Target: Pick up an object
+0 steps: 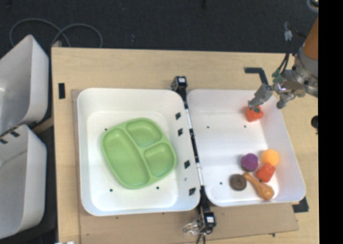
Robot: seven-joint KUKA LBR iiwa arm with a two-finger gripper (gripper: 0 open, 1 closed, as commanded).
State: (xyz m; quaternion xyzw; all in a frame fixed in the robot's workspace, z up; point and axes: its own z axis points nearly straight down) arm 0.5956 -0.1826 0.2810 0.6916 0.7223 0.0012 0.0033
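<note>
The bench (64, 130) is a pale wooden surface carrying two shallow white bins side by side, joined along a black hinged seam at the centre. The left bin (86, 184) holds one green divided plate (138, 152), lying flat and a little askew, with one long compartment on its left and two smaller ones on its right. The right bin (214, 114) holds the small objects. The arm (310, 50) enters from the right edge, its orange band visible above the wrist, and reaches over the upper right corner of the right bin. The end effector (256, 104) sits low over that corner, directly above a small orange-red block (254, 112); one grey finger slants down to the block's top, but whether the block lies between the fingers cannot be told, nor how far the end effector is spread. The other objects are clustered near the lower right corner of the right bin, well apart from the block: a wooden spoon-shaped piece (259, 186) lying at a slant, a purple ball (249, 161), a yellow-orange ball (270, 157), a red block (265, 172) just below the yellow-orange ball, and a dark brown round piece (238, 182) at the cluster's left.
</note>
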